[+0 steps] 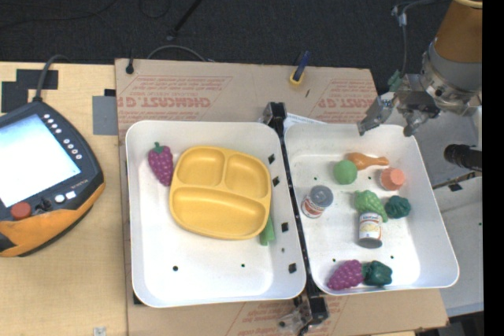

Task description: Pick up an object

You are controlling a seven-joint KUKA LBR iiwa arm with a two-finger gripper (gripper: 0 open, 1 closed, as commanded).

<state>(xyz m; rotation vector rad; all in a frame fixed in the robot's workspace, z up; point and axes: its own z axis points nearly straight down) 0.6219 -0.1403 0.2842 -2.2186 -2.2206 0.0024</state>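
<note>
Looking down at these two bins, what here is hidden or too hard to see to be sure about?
- Green item in the left bin: mostly tucked under the yellow divided plate; its kind is unclear.
- Labels on the two small cans in the right bin: too small to read.
- Tool: blurred, at the right bin's upper corner.
- Arm: cut off by the top edge.

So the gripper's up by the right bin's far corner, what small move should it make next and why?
Probably lower the open two-finger gripper toward the round green ball. It hangs open with nothing between its fingers, and that ball lies nearby.
</note>
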